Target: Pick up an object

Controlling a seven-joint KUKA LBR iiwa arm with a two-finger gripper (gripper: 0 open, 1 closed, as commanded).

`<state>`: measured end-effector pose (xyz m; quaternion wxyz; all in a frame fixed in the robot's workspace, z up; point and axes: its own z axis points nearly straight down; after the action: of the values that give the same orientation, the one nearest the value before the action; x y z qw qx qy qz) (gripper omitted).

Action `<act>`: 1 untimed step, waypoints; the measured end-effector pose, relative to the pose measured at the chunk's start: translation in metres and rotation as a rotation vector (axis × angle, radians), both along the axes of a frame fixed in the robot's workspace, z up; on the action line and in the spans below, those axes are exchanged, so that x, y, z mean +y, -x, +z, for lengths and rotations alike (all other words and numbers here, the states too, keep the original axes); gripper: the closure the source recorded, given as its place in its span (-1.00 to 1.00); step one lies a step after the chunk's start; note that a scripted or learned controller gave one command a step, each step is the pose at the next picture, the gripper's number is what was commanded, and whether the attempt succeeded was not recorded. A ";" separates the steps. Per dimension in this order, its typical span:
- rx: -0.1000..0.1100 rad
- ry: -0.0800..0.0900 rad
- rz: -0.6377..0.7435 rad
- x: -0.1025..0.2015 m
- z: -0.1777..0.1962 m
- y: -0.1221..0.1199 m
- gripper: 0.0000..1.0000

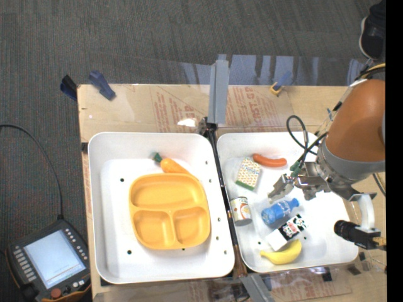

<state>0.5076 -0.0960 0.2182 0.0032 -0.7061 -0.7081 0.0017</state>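
Observation:
My gripper (281,187) hangs over the middle of the right bin (327,247), open, with nothing between its fingers. Just below it lies a blue bottle (280,211). A white carton with black patches (288,229) lies next to the bottle, and a banana (281,253) rests near the bin's front wall. A small can (240,210) stands at the left wall. A patterned packet (249,174) and a red sausage (269,161) lie further back. The arm's orange band (357,119) rises at the right.
The left bin (101,168) holds a yellow divided plate (169,209) with a toy carrot (170,164) at its back edge. A grey post (218,96) stands behind the bins. A black fitting (352,230) hangs over the right bin's front right corner.

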 end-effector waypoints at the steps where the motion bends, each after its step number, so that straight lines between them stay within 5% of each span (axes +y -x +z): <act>1: -0.003 0.001 -0.120 0.000 -0.114 -0.021 -1.00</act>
<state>0.5289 -0.0961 0.1040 0.0022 -0.7473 -0.6645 0.0007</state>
